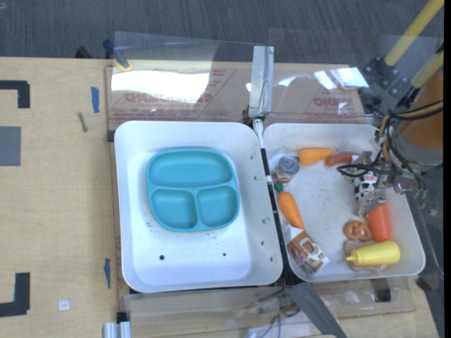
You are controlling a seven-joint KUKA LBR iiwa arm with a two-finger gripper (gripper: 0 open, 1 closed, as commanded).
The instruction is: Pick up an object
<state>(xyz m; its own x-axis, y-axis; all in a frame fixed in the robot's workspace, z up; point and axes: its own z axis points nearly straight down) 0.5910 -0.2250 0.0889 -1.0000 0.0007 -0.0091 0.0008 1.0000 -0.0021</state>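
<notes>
carrots in right bin | left bin: blue tray | hand state unclear

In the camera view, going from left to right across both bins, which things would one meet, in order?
Blue divided plate → small can → brown-and-white box → pretzel → yellow bottle. I omit the carrots and the pieces near the gripper, which overlap in this order.

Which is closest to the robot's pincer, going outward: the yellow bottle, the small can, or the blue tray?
From the pincer, in the right bin's far right part:
1. Yellow bottle, right bin's near right corner.
2. Small can, right bin's left side.
3. Blue tray, in the left bin.
</notes>
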